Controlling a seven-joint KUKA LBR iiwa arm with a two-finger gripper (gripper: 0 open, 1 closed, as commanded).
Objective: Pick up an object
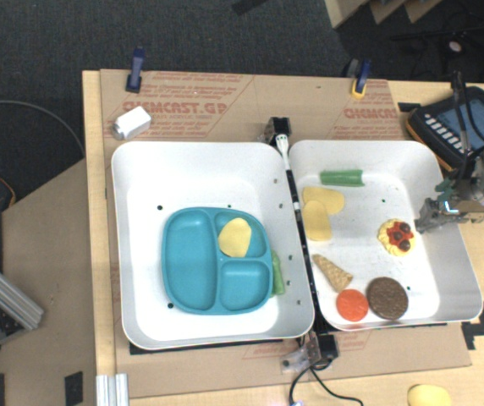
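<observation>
2 white bins [140, 227] on the table [56, 252]. Left bin: 1 teal divided plate [195, 265] with 1 yellow piece [235, 238]. Right bin: 1 brown cookie [387, 298], 1 green stick [341, 177], 1 orange disc [352, 304], 1 cone wedge [332, 271]. Gripper [435, 212] at right bin's right edge; opening can't tell.

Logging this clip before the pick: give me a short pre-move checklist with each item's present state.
1. Gripper over the right bin: ok, at its right wall.
2. Nothing already held: cannot tell.
3. Nearest target free: ok, the yellow and red piece lies apart from the brown disc.
4. Blue tray out of the path: ok, in the left bin.
5. Fingers' state: cannot tell.
</observation>
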